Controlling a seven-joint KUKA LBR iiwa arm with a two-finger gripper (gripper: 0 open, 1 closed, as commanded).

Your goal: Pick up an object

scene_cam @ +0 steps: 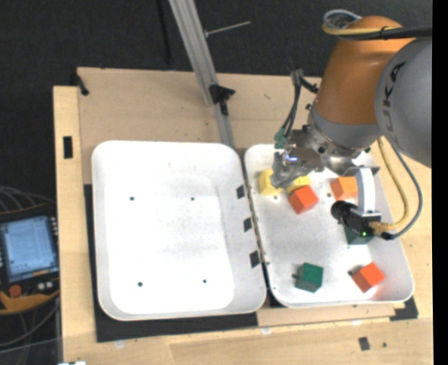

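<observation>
From above, a pale wood tabletop [147, 109] on a dark floor carries two white bins. The left bin [170, 226] lies beside the right bin [284, 280], which holds a yellow block [267, 185], orange blocks [303, 198] and a green block [309, 277]. The pincer [287, 167] hangs by the yellow block; its spread I cannot tell. A pendant [22, 249] sits far left.

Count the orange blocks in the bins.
3, all in the right bin: one just below the hand, one near the wrist cabling, one at the near right corner. The arm may hide others.
</observation>
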